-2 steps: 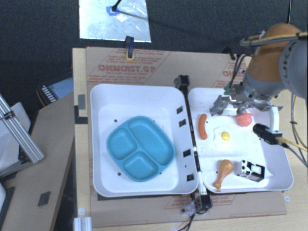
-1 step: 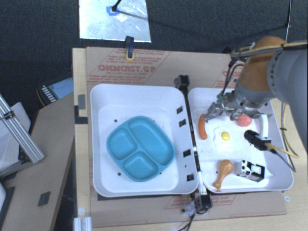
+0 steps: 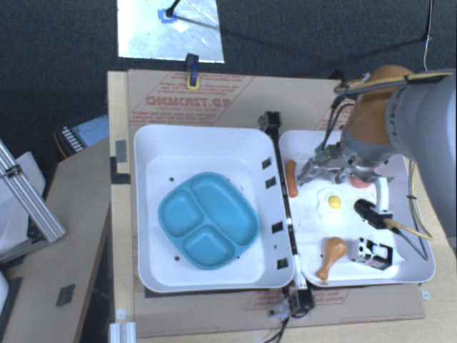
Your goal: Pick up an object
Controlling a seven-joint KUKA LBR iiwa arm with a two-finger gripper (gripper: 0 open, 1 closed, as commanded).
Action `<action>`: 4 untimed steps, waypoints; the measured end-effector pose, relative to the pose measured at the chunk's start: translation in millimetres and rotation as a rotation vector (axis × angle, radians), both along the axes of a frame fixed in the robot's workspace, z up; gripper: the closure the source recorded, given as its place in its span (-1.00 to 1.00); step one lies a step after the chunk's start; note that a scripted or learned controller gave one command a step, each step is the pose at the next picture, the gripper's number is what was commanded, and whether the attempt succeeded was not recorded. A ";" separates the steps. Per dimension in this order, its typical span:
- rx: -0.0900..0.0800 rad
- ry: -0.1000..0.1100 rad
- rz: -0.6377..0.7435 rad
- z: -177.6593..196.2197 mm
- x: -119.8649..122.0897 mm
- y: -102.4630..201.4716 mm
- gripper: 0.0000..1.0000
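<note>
Red lettering on the cardboard sheet (image 3: pixel 189 100) reads "CHEMCAST GP". The fingers (image 3: pixel 323 171) stand spread, gripping nothing. Just below them lies a fried egg toy (image 3: pixel 333 201), white with yellow yolk.

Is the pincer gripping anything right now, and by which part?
Cannot be told: the pincer hangs low over the right white bin, just above the flat white-and-yellow fried egg.

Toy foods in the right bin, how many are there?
3 for sure: a hot dog by the left wall, a fried egg in the middle, a drumstick near the front. A reddish bit under the arm may be another.
</note>
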State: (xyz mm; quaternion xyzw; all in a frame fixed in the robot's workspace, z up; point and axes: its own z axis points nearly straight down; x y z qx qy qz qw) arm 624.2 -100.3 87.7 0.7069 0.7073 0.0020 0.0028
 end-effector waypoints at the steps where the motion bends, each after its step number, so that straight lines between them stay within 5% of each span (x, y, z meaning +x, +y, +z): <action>1: 0.000 0.003 -0.001 7.7 -1.0 0.0 1.00; 4: 0.000 0.002 0.005 174.9 12.0 9.2 1.00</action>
